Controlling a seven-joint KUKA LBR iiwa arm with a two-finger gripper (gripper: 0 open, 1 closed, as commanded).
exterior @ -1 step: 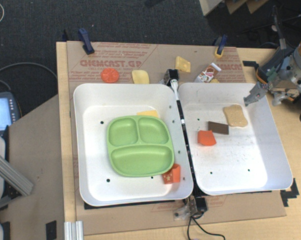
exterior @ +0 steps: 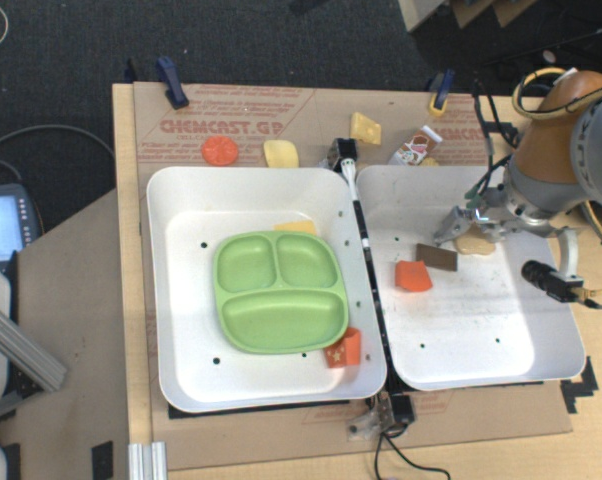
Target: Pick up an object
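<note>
I'm looking at the right bin (exterior: 541,363), where three small pieces are lying in the upper middle of the floor: an orange block (exterior: 414,276), a flat brown piece (exterior: 438,258) just above it, and a pale tan lump (exterior: 475,245) right beside the gripper (exterior: 468,224). The tan lump is sitting nearest the tool, so I'm reading that as the likely target. It looks small and light to me, probably toy food, rounded, so I'm expecting it to roll or squirt sideways unless it is taken across its middle. The orange block looks stiffer and squarer, an easier thing to pinch on two flat faces.

The gripper is hanging low over the bin floor at the tan lump's upper left edge, and I can't tell whether it is open or closed; metal and shadow are blurring together there.

Room is good: the bin floor below and to the right is bare, and the rim is well apart from all three pieces. The brown piece is nearly touching the block, so I'm watching for a nudge.

Further out, the left bin (exterior: 171,268) is holding a green divided tray (exterior: 279,293) with a small orange piece (exterior: 344,349) at its lower right corner.
</note>
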